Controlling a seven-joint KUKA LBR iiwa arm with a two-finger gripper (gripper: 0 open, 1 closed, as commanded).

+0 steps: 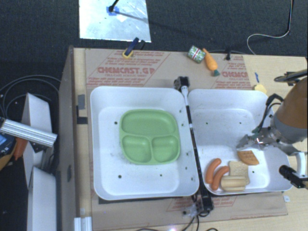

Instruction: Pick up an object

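Toy food lies in the front right corner of the right bin. There is a brown toast slice, a pale bread slice, a tan bun and two orange-red sausages side by side. My gripper hangs low over the bin just behind the brown toast slice, on the arm that comes in from the right. I see nothing held in it.
The left bin holds a green divided plate. Behind the bins on the cardboard lie a small can, a toy carrot and a yellow clip. A divider rail runs between the bins.
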